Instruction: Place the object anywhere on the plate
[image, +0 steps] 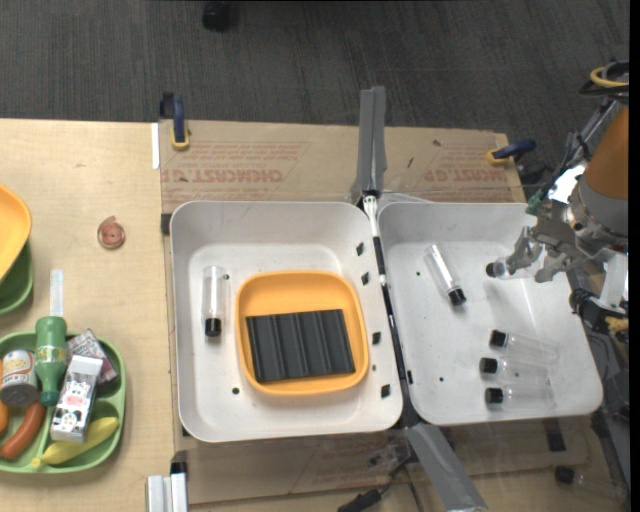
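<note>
An orange plate sits in the left bin, and a black ridged slab lies flat on it. Just left of the plate, a clear vial with a black cap lies on the bin floor. In the right bin, another capped vial lies near the middle, and three more vials lie near the front right corner. My gripper hangs over the right bin's far right side, apart from all the vials. I see nothing held in it.
A metal divider bar runs between the bins at the back. Left of the bins, the wooden table carries a green tray of toy food and an orange bowl. Clamps hold the cardboard at the back.
</note>
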